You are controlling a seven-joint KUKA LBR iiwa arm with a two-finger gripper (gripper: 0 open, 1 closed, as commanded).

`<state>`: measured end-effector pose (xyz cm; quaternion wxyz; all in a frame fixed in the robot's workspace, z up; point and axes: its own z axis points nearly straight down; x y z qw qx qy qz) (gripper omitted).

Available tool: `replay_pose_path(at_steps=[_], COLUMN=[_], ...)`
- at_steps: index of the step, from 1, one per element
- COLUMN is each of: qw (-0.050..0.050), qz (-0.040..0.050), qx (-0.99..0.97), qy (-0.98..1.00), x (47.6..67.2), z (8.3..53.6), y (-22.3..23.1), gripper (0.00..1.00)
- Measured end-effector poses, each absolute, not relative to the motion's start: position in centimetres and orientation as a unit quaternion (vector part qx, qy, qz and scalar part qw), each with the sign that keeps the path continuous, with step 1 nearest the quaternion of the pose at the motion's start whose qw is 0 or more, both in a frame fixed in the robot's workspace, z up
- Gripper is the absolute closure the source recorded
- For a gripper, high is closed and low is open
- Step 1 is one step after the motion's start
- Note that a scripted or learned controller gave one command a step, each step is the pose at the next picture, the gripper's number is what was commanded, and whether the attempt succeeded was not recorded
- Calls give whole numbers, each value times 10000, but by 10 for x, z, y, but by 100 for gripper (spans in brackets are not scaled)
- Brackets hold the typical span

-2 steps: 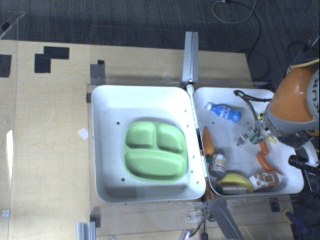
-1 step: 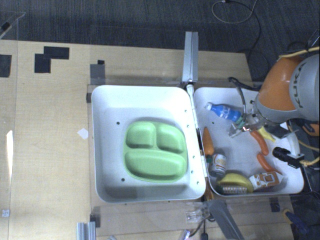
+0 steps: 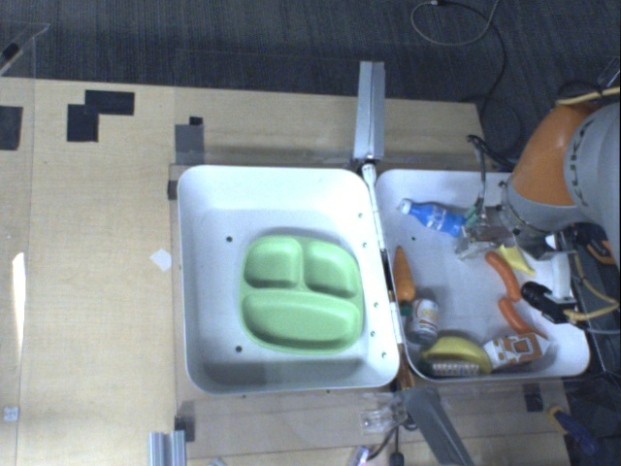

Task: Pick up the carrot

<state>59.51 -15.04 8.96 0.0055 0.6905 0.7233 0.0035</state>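
Observation:
An orange carrot (image 3: 403, 276) lies lengthwise against the left wall of the right bin (image 3: 572, 362), its tip pointing to the back. The gripper (image 3: 477, 233) hangs over the back right part of that bin, just right of a blue plastic bottle (image 3: 434, 216). It is well to the right of the carrot and apart from it. Behind the gripper, the grey arm with its orange band (image 3: 543, 168) comes in from the right.
In the right bin, a small can (image 3: 424, 316) sits near the carrot, with a banana (image 3: 456, 351) and a small box (image 3: 515, 349) at the front. Curved orange pieces (image 3: 506, 272) and a yellow piece (image 3: 515, 257) lie under the arm. The left bin (image 3: 199, 289) holds a green divided tray (image 3: 301, 291).

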Motion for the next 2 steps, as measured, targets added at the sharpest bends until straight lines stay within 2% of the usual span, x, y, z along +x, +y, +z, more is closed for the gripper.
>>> replay_pose_path(at_steps=[1, 2], qw=[40, 34], qz=[34, 58], qx=[8406, 8249], qy=[5416, 5652], x=[580, 567], z=[89, 90], y=[-205, -111], gripper=[100, 100])
